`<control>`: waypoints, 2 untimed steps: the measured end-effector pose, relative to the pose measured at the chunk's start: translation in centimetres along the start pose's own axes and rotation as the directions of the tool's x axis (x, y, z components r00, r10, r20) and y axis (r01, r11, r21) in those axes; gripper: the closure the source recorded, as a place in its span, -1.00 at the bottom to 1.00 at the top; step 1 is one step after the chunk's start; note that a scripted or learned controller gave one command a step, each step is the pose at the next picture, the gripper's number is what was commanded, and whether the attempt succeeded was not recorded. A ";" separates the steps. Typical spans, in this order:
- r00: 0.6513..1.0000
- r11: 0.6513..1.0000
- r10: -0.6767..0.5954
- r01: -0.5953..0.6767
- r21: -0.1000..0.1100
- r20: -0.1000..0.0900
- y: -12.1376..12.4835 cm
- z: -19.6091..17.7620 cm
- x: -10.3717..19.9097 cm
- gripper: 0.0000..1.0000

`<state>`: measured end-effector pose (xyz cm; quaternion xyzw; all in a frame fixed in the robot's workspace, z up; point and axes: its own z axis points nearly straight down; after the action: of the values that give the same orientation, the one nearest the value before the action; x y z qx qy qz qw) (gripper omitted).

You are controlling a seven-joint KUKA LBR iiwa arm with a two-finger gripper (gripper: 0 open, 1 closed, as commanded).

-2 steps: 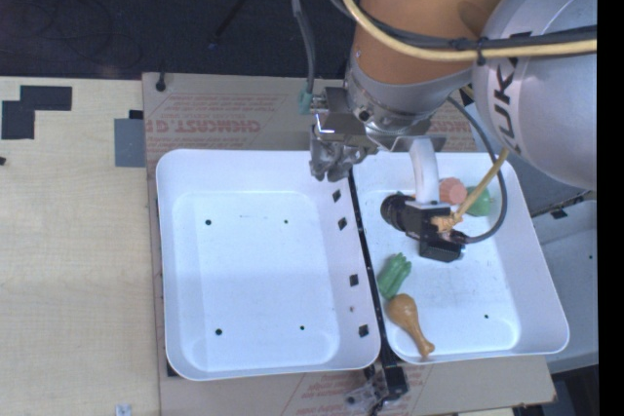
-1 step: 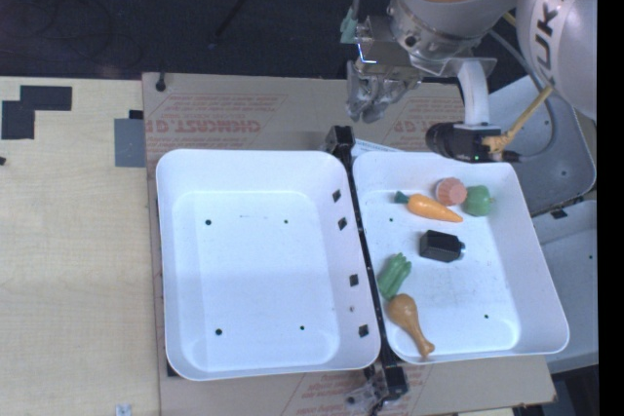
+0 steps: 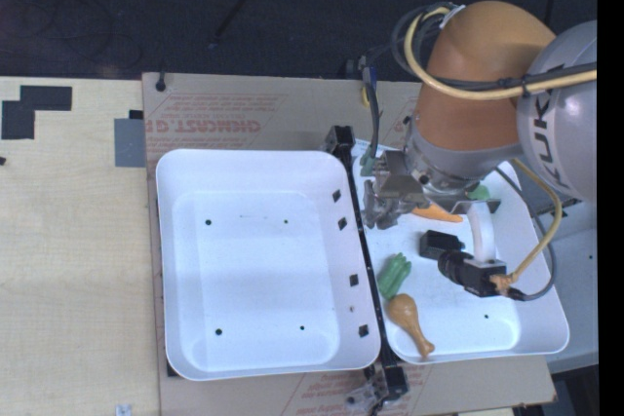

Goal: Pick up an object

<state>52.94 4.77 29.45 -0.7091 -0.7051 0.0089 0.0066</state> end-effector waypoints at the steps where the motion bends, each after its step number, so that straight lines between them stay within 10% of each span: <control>1: 1.000 0.999 -0.009 0.009 -0.038 -0.006 3.5 -16.7 3.6 1.00; 2: 1.000 1.000 -0.009 0.009 -0.001 0.000 -0.4 -1.4 7.6 1.00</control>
<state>52.60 12.37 30.80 -0.7058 -0.7083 0.0086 0.0065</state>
